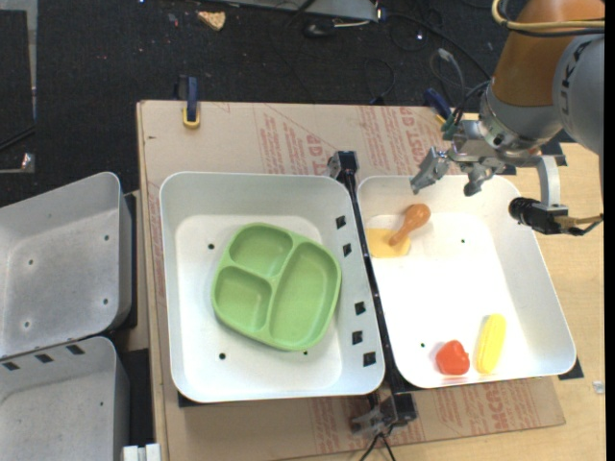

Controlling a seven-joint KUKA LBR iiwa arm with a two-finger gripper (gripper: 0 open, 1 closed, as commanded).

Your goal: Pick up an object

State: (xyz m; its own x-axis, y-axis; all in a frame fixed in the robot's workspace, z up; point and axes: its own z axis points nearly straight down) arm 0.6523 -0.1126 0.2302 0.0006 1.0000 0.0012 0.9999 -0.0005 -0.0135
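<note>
gripper [450, 173] hangs spread open, nothing between fingers, over far rim of right bin [538, 286]. wooden spoon [402, 230] lies just below-left, red piece [453, 357] and corn cob [490, 343] well apart. risk: straight descent likely hits rim, misses spoon.

You are looking at two white bins [183, 286]. The divided plate [277, 285] is showing light green; the spoon [402, 230] is showing orange-tan; the corn cob [490, 343] is showing yellow; the tomato [453, 357] is showing red-orange. The board [279, 133] underneath is showing tan with red lettering.
</note>
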